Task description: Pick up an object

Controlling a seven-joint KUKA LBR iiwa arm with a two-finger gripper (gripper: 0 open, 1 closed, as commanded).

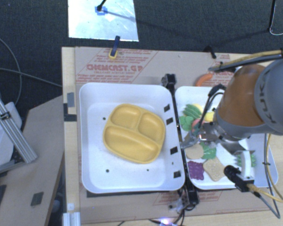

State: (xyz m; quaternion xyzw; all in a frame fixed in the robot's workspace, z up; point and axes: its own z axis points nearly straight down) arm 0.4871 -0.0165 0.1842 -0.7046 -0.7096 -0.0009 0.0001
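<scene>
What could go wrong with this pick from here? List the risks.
1. The toy food pieces lie crowded in the right bin: the purple piece, the tan slice and the green piece sit close together, so the gripper may nudge or catch a neighbour.
2. The gripper is near the divider between bins, so it could knock that wall.

The arm (254,102) covers much of the right bin (269,166) and is cut off at the right edge; the gripper (193,140) is perhaps among blurred toys.
</scene>
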